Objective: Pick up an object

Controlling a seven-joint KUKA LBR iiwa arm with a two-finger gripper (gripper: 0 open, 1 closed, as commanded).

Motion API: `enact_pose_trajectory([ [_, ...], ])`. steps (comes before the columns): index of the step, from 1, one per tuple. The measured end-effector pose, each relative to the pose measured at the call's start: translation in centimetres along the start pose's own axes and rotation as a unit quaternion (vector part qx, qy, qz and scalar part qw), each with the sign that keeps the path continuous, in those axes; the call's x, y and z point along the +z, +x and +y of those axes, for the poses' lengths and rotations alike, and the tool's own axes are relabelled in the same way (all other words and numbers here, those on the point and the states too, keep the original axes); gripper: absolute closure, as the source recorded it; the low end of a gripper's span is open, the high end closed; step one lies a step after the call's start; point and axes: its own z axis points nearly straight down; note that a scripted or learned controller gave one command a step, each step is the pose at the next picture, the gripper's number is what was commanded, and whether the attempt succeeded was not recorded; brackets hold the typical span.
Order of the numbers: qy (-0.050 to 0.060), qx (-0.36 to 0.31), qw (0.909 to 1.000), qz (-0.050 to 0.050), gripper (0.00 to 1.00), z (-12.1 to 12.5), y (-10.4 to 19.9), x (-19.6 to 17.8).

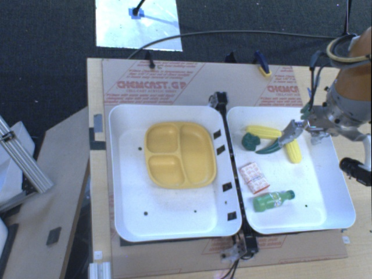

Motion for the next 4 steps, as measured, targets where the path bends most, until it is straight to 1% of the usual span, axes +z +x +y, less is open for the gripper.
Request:
enact_pose_trajectory([
  [1, -0.006, -0.001, 1.0, -0.001, 0.0, 0.2, 0.0, -0.6],
  [2, -0.004, 0.0, 1.0, 0.0, 0.0, -0.2, -0.4, 3.8],
  [3, -0.004, 0.0, 1.0, 0.0, 0.0, -0.5, 0.6, 8.9],
  [4, -0.004, 0.0, 1.0, 0.0, 0.0, -1.2, -0.1, 14.3],
])
